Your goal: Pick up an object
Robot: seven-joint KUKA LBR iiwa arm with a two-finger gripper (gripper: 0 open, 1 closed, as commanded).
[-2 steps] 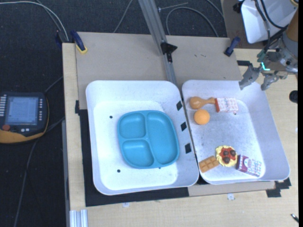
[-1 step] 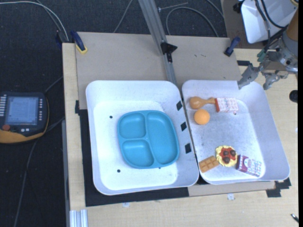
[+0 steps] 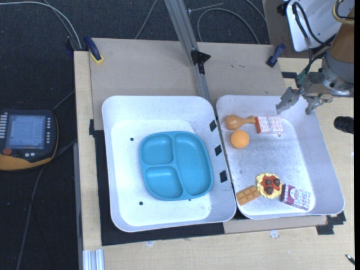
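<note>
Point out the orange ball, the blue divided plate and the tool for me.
orange ball [image 3: 240, 139]: camera view, centre of the ball, in the right bin.
blue divided plate [image 3: 175, 165]: camera view, the ridge where its compartments meet, in the left bin.
tool [image 3: 298, 104]: camera view, midway between its fingertips.

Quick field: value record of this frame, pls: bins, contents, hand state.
left bin: holds a blue divided plate
right bin: holds the loose items
far end of right bin: tan wooden piece, small white and red box, orange ball
near end of right bin: brown cracker-like piece, yellow tart with dark berries, red and white packet
hand: over the far right edge of the right bin, fingers spread, nothing between them
</note>
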